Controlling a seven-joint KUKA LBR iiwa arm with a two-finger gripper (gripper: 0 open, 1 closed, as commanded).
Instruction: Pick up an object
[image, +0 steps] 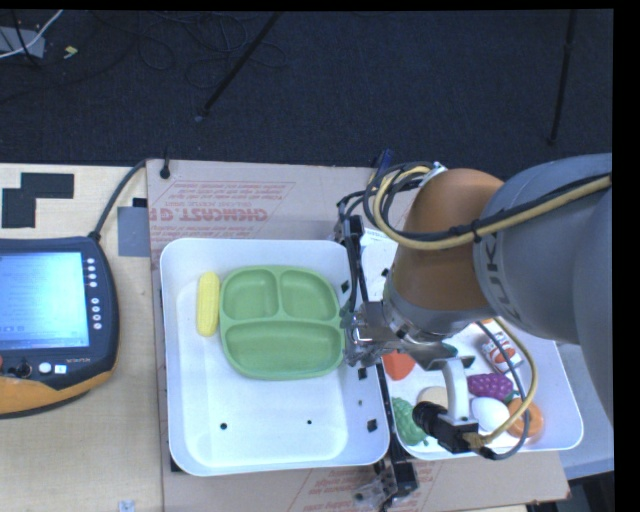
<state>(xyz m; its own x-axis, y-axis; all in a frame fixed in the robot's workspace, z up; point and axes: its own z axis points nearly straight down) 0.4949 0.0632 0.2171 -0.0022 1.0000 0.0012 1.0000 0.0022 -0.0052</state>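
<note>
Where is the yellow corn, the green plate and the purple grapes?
yellow corn (207, 303): camera view, middle of the cob, in the left bin.
green plate (282, 322): camera view, the ridge between its compartments.
purple grapes (489, 384): camera view, middle of the bunch, in the right bin.

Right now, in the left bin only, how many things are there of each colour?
Yellow: 1, the corn cob lying beside the tray.
Green: 1, the divided tray.
Total: 2 in the left bin.
</note>
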